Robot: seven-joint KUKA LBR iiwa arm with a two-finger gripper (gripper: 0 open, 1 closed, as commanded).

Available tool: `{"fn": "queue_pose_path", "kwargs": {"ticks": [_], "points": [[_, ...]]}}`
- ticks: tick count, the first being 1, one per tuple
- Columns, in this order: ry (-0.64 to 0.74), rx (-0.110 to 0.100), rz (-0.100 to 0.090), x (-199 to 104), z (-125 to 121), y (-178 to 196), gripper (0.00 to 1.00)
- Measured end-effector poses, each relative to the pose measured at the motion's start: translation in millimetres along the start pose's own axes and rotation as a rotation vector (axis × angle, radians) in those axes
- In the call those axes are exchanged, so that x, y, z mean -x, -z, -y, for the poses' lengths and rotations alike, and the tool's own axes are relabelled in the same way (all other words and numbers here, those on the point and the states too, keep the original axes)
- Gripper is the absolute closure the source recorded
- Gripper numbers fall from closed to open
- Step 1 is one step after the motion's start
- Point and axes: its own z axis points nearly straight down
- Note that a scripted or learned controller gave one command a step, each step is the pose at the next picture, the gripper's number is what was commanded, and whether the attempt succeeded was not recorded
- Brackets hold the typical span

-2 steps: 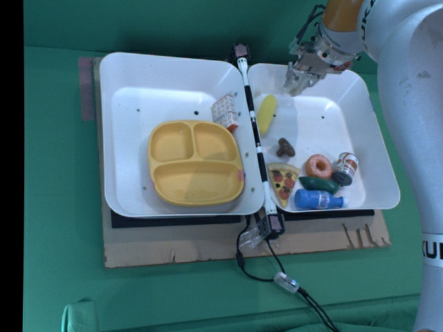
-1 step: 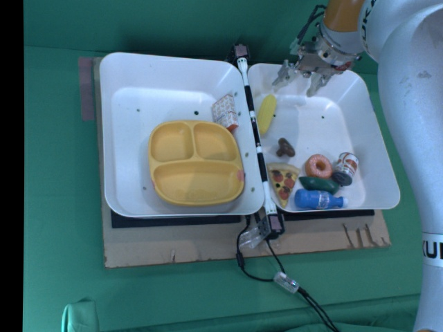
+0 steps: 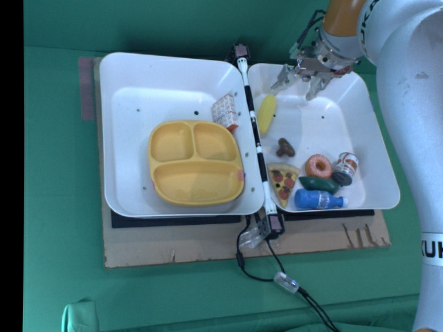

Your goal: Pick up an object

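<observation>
The gripper (image 3: 299, 84) hangs over the far end of the right bin (image 3: 370, 126) with its fingers (image 3: 282, 80) spread apart and nothing between them. No one object is named, but the closest candidate looks to be the yellow corn cob (image 3: 266, 113), lying lengthwise against the bin's left wall, just near and left of the gripper. It appears to be a small toy — probably light, stiff plastic with a smooth, rounded skin that could roll or slip out of a shallow pinch. The safest hold would be across its narrow middle, fingers closing on the long sides, though the wall beside it leaves little room for the left finger. Further toward the near edge lie a brown lump (image 3: 285, 146), a doughnut (image 3: 318, 165), a small can (image 3: 345, 167), a pizza slice (image 3: 282, 182), a green piece (image 3: 318, 183) and a blue bottle (image 3: 318, 199) — packed close together, so harder to isolate. The left bin (image 3: 138, 88) holds a yellow divided tray (image 3: 196, 163) and a small carton (image 3: 225, 111).
</observation>
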Motion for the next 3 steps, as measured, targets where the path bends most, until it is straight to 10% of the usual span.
{"fn": "queue_pose_path", "kwargs": {"ticks": [3], "points": [[-0.003, -0.003, 0.006, -1.6, 1.6, -4.5, 0.00]]}}
